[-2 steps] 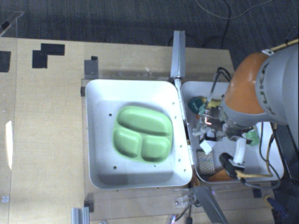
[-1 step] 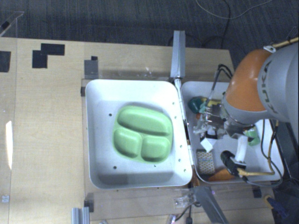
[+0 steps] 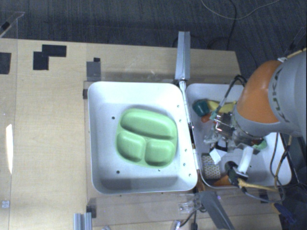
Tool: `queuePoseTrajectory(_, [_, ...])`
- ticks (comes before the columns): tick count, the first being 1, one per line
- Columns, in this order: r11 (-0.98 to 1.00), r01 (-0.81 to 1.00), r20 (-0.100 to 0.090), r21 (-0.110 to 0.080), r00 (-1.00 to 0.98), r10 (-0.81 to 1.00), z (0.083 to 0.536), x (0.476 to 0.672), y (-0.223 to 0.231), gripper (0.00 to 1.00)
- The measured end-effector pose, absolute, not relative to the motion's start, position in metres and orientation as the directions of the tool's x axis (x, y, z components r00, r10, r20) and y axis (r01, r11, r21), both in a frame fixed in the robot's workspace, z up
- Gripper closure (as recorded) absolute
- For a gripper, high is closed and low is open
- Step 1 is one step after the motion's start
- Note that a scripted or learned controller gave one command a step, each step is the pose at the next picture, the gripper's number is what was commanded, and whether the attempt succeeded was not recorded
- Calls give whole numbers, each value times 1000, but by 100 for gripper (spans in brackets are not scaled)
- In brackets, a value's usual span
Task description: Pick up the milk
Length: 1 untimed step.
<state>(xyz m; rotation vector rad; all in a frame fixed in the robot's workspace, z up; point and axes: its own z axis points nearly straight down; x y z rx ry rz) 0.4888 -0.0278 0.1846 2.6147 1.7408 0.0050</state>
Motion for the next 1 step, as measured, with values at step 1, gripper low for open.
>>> queuePoseTrajectory(1, [-386, 923, 2, 2, 386, 923, 185, 489, -28, 0])
